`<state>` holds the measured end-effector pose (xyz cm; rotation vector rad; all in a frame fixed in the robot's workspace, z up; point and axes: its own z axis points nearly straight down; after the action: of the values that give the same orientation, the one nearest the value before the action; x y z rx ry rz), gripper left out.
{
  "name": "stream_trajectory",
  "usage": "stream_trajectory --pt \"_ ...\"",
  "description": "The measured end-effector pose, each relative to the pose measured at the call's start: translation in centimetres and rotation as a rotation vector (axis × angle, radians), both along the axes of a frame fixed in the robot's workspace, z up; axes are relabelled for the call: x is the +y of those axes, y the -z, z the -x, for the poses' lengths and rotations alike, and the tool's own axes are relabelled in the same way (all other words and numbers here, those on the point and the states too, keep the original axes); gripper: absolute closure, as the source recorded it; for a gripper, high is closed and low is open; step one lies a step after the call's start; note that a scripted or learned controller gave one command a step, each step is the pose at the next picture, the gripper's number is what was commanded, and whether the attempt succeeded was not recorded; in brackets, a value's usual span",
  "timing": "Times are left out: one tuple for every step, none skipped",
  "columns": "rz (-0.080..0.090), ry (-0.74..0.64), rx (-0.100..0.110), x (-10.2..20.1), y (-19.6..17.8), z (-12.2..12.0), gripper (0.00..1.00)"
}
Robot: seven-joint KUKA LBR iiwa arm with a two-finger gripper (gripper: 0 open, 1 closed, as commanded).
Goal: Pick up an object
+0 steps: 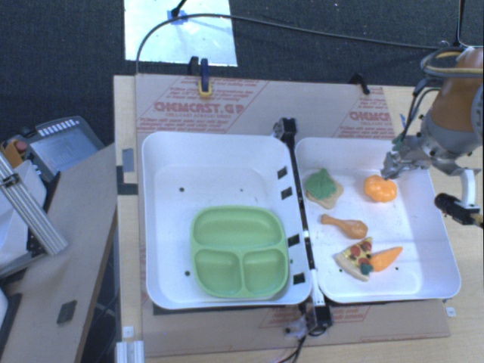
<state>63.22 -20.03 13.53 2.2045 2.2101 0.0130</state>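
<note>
The right bin (423, 278) holds an orange fruit (380, 189), a green broccoli-topped piece (323, 187), a brown chicken drumstick (345, 225), a pizza slice (355, 259) and an orange carrot (386, 258). My gripper (393, 166) hangs at the bin's back right, just above and right of the orange fruit, its tip close to the fruit's top. Nothing shows between its fingers.
The left bin (162, 165) carries a green three-part plate (240, 250). A black divider (296, 218) runs between the two bins. Cardboard (227, 100) lies beneath them, and a side table with gear (53, 187) stands at the left.
</note>
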Motion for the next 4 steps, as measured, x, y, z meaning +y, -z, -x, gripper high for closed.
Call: stream_trajectory --pt "-0.006 0.002 0.013 -0.1 -4.8 0.6 1.00" --pt "-0.006 -0.001 0.013 -0.1 -9.3 0.7 1.00" --pt "-0.007 -0.002 0.015 -0.1 -11.1 0.6 1.00" --pt "-0.009 -0.007 0.018 5.3 -11.6 1.0 1.00"
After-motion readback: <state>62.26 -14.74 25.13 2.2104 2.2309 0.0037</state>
